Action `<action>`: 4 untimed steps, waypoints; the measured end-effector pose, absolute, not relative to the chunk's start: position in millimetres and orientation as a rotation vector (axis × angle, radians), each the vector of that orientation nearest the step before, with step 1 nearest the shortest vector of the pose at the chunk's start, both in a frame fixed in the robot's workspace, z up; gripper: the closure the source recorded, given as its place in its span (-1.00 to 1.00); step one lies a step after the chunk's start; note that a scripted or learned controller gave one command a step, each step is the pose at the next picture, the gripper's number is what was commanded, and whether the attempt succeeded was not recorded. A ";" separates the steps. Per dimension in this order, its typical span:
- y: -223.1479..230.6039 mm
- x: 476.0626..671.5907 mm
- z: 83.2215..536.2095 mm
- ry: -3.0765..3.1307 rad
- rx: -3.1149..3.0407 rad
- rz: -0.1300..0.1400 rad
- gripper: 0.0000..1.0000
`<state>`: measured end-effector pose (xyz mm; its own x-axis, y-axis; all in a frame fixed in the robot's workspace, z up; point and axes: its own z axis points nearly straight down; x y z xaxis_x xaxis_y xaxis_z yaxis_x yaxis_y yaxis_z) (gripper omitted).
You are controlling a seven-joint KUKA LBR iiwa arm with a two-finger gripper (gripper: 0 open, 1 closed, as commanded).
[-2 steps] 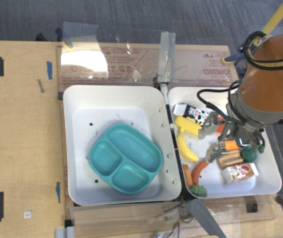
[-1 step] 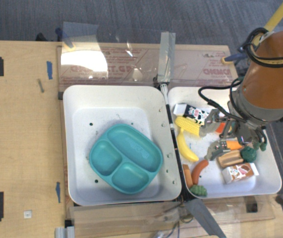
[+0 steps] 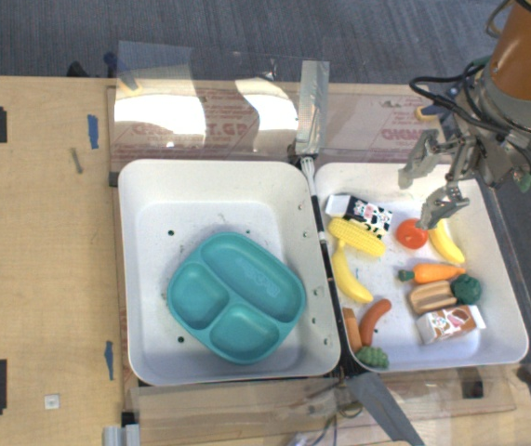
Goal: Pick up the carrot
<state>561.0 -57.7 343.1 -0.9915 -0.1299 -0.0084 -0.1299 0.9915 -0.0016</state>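
Right bin (image 3: 502, 277): carrot (image 3: 432, 272), corn (image 3: 356, 237), bananas; left bin (image 3: 144, 203): teal tray (image 3: 235, 295).

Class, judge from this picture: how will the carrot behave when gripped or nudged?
The carrot looks like moulded toy plastic, so probably stiff and light. Its glossy, tapered body may slip or roll. The hot dog close beside it could get bumped.

Robot lab: taped wooden bench (image 3: 33, 249), white bins (image 3: 144, 203).

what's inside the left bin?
The left bin holds one teal divided plate, with nothing lying in its compartments. Whatever is under the plate is covered. The carrot lies in the right bin among the other toy food.
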 end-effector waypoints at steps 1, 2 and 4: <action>-57.1 560.9 343.0 3.127 -0.205 -0.001 -1.00; -115.6 527.2 229.7 3.125 -0.358 0.003 -1.00; -138.2 535.1 105.4 3.092 -0.458 -0.022 -1.00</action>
<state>535.1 -138.2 105.4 -0.9569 -0.2901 -0.0137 -0.2898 0.9569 -0.0164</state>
